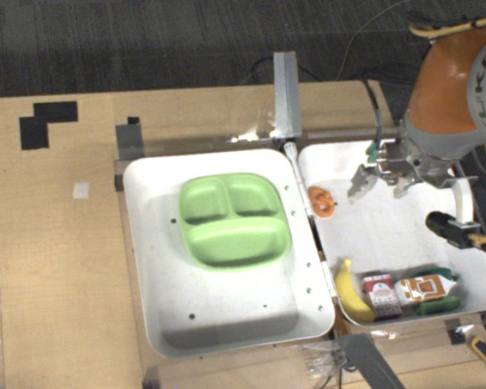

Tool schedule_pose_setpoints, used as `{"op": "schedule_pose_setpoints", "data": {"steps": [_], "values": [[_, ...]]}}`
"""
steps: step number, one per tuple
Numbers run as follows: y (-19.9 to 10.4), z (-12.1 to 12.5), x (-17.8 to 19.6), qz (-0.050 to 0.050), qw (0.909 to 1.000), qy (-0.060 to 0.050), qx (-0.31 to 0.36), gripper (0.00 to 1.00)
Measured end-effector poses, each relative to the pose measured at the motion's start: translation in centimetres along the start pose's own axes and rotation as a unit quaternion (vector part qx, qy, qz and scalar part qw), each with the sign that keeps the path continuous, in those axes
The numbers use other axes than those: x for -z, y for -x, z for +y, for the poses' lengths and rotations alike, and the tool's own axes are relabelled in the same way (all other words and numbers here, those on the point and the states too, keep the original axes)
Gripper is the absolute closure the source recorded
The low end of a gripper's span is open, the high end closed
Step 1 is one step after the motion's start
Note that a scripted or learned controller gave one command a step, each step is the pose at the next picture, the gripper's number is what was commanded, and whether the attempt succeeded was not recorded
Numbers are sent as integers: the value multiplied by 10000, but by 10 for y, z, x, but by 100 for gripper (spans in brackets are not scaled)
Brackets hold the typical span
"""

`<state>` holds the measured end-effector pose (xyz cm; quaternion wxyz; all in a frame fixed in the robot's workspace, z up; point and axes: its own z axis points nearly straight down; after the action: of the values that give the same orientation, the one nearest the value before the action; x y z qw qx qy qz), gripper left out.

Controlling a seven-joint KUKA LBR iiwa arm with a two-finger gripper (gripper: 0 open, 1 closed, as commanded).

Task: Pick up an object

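My gripper (pixel 378 185) hangs over the upper part of the right bin (pixel 386 243), fingers spread, nothing between them. A small orange ring-shaped object (pixel 320 200) lies to its left, close to the bin's left wall and apart from the fingers. Along the bin's front wall lie a yellow banana (pixel 347 291), a dark red packet (pixel 381 296) and an orange and green carton (pixel 424 290).
The left bin (pixel 160 267) holds a green divided plate (pixel 233 220). A metal post (pixel 287 94) stands behind the seam between the two bins. The grey arm with its orange band (pixel 448 90) comes in from the right, with cables beside it.
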<state>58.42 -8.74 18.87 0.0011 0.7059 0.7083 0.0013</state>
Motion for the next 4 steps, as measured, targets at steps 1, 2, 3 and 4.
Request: {"op": "schedule_pose_setpoints", "data": {"steps": [1,2,3,4], "values": [[-4,5,-83,0,9924,1,1231,0],[19,86,-100,9,9923,6,1241,0],[17,77,-62,-9,9877,20,1566,0],[17,86,-98,-9,9860,-6,1668,0]]}}
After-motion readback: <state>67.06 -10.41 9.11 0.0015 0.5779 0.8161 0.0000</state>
